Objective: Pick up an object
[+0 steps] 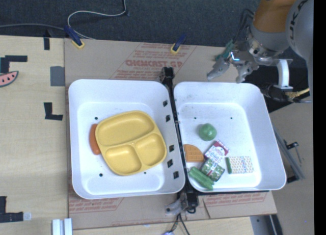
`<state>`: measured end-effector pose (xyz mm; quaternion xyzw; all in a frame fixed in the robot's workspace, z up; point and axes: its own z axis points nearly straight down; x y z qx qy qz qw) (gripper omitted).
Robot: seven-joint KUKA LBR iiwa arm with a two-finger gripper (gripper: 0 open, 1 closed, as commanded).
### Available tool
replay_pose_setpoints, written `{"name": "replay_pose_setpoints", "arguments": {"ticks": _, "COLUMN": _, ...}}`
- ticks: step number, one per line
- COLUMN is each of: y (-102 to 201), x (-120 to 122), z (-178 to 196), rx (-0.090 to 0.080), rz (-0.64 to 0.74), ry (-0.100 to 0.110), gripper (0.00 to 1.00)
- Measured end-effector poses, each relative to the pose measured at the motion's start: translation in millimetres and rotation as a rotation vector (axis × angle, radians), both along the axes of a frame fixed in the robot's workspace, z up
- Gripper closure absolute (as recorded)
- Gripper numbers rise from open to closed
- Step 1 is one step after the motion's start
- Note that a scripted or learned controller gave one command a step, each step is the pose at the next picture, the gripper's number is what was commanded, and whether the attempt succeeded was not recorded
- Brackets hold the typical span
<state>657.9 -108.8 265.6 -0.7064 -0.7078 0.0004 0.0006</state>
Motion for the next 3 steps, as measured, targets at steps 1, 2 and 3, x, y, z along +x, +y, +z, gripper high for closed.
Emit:
{"name": "replay_pose_setpoints", "arguments": {"ticks": 1, "y": 14.7, "x": -5.5, "z": -150.0, "rx": 0.0, "rz": 0.0, "ry": 0.003, "gripper": 0.0}}
{"name": "replay_pose_setpoints", "arguments": {"ticks": 2, "y": 15.3, "x": -40.5, "z": -179.7, "rx": -0.001, "rz": 0.0, "ry": -0.002, "gripper": 0.0}}
{"name": "replay_pose_setpoints", "arguments": {"ticks": 3, "y": 14.8, "x": -40.1, "z": -170.0, "rx": -0.002, "rz": 0.0, "ry": -0.004, "gripper": 1.0}}
